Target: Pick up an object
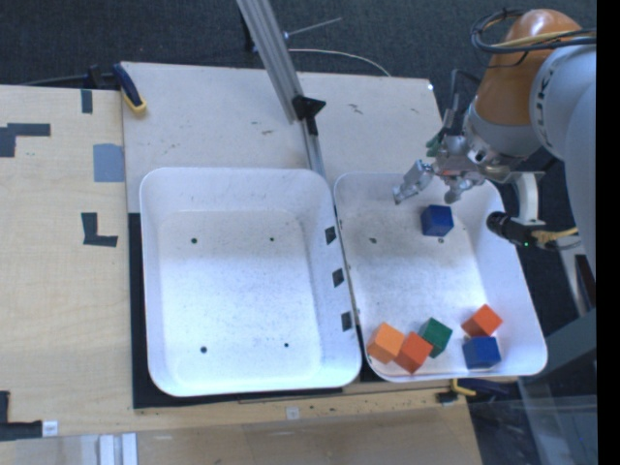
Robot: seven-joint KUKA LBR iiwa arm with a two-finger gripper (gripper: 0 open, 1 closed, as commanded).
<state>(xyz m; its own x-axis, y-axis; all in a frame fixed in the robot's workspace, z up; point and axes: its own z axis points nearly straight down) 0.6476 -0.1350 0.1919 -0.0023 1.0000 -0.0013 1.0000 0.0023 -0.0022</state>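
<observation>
Gripper (433, 184) over the far end of the right bin (513, 289), fingers spread apart, nothing between them. Blue cube (437, 221) just beside and below the fingertips, resting apart from the rest on the bin floor. Clustered at the near end of the same bin: orange cube (387, 341), red-orange cube (414, 352) touching it, green cube (436, 334), second red-orange cube (481, 320), second blue cube (480, 353). Left bin (155, 260) alongside, rims touching
</observation>
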